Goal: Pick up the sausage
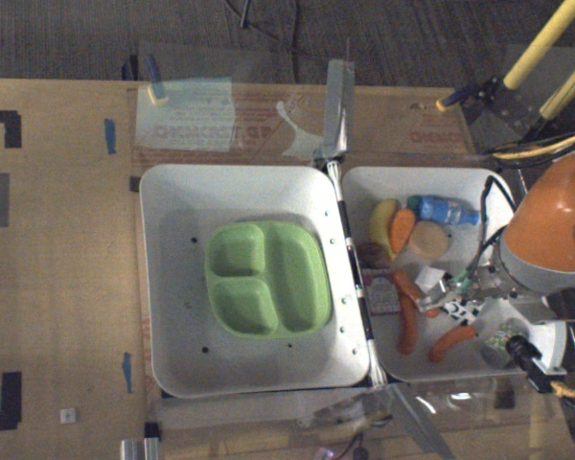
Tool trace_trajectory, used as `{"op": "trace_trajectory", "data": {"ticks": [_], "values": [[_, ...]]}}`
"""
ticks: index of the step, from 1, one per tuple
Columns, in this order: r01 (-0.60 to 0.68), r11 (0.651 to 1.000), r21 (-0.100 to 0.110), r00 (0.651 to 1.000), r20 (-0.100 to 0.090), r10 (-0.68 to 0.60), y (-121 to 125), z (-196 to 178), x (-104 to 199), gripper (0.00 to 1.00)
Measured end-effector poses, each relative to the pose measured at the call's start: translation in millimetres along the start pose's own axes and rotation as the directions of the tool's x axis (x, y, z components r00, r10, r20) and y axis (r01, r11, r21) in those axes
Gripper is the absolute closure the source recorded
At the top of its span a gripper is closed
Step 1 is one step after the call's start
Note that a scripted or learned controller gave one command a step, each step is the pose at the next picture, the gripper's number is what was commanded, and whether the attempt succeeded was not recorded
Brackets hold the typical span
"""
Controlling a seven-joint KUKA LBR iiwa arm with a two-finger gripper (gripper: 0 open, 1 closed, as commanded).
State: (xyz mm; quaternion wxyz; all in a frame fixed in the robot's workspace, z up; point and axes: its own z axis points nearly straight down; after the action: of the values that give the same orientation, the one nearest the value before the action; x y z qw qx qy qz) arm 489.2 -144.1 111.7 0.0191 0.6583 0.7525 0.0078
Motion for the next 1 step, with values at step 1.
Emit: {"op": "trace_trajectory", "data": {"ticks": [1], "values": [[0.125, 0.992, 0.007, 0.992, 0.000, -0.125, 4.5, -5.2, 35.9, 0.00]]}}
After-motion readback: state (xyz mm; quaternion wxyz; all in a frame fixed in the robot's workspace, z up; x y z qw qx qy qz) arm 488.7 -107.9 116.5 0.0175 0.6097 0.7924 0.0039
